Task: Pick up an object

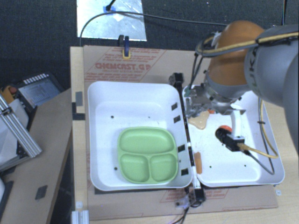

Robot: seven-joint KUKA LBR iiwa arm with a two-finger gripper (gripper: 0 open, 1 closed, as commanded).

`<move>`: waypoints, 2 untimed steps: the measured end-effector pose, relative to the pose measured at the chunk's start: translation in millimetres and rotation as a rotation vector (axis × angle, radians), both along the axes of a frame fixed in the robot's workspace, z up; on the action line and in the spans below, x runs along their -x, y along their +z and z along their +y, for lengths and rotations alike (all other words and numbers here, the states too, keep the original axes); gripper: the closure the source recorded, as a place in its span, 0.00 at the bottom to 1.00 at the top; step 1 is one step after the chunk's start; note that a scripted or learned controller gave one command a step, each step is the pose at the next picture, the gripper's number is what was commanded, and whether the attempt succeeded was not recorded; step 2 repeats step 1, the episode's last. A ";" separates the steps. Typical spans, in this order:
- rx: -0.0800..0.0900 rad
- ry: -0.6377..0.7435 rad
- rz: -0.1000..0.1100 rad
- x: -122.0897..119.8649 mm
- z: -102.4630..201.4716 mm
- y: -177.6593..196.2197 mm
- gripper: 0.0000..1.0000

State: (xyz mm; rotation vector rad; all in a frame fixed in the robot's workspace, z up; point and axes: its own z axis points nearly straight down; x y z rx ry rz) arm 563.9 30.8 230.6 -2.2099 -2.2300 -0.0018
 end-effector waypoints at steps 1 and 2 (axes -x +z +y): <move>-0.001 0.001 0.000 7.5 55.9 -9.7 1.00; -0.001 0.001 0.000 7.5 55.9 -9.7 1.00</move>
